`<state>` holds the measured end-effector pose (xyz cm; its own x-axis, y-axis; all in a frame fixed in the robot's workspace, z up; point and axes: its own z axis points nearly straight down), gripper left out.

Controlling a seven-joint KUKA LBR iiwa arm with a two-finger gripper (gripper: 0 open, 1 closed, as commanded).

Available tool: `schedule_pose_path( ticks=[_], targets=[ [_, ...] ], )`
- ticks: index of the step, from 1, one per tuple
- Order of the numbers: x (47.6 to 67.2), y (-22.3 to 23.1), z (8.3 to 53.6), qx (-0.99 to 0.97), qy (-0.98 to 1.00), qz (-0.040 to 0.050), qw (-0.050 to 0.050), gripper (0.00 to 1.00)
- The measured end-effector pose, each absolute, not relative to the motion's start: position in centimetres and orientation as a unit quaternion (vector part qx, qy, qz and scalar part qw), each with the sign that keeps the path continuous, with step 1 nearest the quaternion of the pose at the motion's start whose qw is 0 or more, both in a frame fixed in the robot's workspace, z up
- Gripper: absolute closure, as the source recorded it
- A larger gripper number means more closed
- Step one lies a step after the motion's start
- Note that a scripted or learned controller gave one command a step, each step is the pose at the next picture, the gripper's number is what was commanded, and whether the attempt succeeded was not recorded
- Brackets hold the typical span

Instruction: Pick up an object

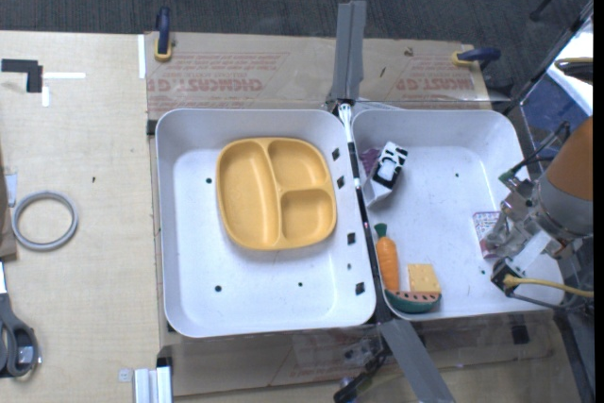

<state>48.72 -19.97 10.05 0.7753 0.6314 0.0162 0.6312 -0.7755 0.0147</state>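
Observation:
The right bin (444, 203) holds a black-and-white box (387, 167) near its left wall. Toward the front left lie a toy carrot (387, 261), a yellow block (423, 278) and a watermelon slice (413, 302). A small pink-and-white item (485, 225) lies by the right wall. My gripper (505, 245) hangs low over the right bin's right edge, just beside that pink item, and I see nothing held in it. A yellow divided plate (276, 193) lies in the left bin (189, 278).
The arm's grey body and orange band (571, 175) come in at the right, with a yellow cable (543, 283) under the wrist. A tape roll (42, 220) and scissors (14, 349) lie on the bench at left. Clamps (163, 35) hold the cardboard behind the bins.

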Motion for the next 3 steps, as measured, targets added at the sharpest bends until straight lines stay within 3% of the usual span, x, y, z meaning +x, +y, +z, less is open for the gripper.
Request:
schedule_pose_path(
  ticks=[3],
  targets=[
    [48.10, -22.03, 9.62, 0.991, 0.135, 0.0035, -0.001, 1.00]
  ],
)
